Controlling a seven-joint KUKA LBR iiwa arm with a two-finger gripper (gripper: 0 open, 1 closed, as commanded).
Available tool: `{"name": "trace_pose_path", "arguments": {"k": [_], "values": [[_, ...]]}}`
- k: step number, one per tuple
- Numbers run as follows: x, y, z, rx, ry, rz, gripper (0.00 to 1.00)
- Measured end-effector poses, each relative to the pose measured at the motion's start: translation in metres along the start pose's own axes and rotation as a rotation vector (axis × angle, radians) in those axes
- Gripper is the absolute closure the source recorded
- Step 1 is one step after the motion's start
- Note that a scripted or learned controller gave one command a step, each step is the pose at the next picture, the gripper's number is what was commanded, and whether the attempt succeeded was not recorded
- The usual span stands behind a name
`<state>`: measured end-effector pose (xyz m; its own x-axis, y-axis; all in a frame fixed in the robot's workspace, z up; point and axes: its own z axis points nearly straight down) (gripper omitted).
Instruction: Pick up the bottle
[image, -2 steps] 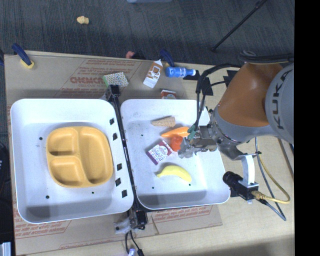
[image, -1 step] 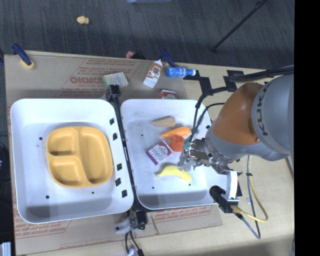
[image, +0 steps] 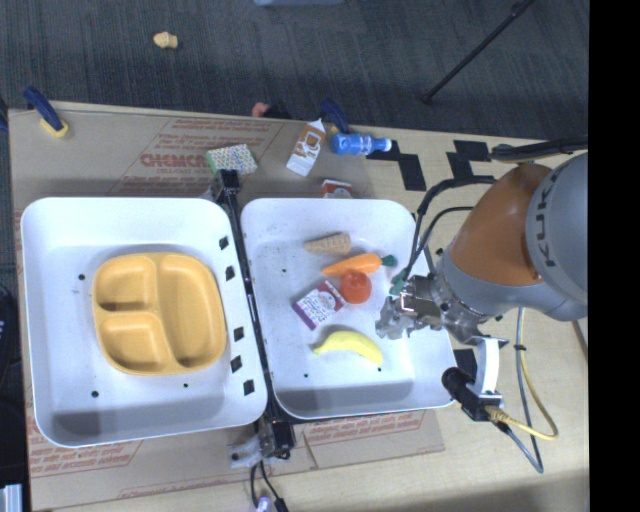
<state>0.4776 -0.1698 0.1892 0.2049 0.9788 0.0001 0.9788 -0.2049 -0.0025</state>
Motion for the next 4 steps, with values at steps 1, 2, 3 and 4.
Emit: {"name": "trace_pose_path", "arguments": {"k": [1, 2, 3, 4], "values": [[-0.033, 0.006, 0.005, -0.002, -0.001, -0.215, 1.0], [0.018, -0.005, -0.015, -0.001, 0.0, -0.275, 1.0], [0.036, -0.008, -0.028, -0.002, -0.002, -0.578, 1.0], [-0.04, 0.012, -0.097, -0.002, -0.002, -0.507, 1.0]]}}
